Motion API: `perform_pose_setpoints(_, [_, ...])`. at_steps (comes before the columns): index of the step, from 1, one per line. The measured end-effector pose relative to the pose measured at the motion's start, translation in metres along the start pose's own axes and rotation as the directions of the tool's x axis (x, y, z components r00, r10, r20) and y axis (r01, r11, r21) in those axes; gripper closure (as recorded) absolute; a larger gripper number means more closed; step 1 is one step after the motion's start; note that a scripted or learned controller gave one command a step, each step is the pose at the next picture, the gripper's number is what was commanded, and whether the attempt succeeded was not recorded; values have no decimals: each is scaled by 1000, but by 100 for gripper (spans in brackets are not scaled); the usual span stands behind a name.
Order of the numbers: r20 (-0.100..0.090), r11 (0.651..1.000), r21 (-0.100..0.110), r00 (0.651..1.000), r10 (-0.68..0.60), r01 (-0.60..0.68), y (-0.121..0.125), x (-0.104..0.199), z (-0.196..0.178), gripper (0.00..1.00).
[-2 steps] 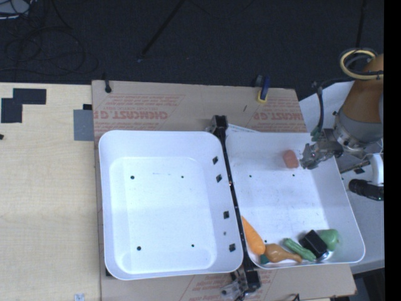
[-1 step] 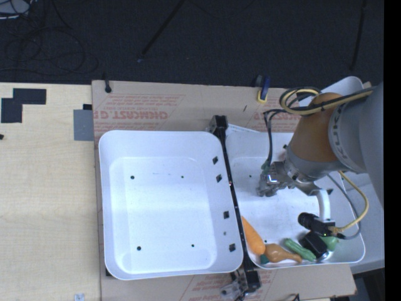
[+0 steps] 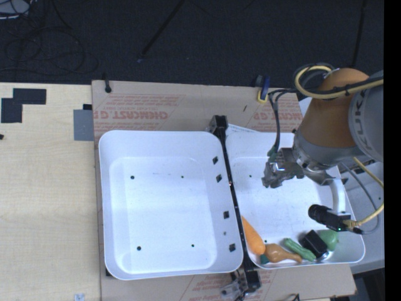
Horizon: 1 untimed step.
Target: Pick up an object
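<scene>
Near clamp: black bracket at the near edge, where the two bins meet.
Right bin: white and shallow, its things heaped in the near corner.
Orange piece: carrot-shaped, lying against the divider, slanting toward the near wall.
Tan piece: just right of the orange one, touching it, at the near wall.
Green piece: long, lying between the tan piece and a black block.
Black block: tilted, resting on a pale green lump at the right wall.
Gripper: grey, over the far-middle of the right bin, well apart from the heap; nothing seen in it.
Fingers: too dark and blurred, so apart or together I cannot tell.
Arm: orange band above the wrist, yellow cable looped on top.
Left bin: white floor with small dark holes.
Writing: red print on the cardboard sheet beyond the left bin, upside down, reading roughly "CHEMCRST".
Counter: pale wood to the left, with dark grey patches.
</scene>
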<state>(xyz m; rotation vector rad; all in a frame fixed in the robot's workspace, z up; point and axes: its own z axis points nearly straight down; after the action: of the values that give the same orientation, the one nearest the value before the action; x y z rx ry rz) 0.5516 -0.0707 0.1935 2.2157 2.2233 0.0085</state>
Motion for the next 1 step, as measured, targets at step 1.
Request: perform_pose_setpoints(1, [1, 1000, 11, 1000, 4, -5, -2, -3, -3, 100])
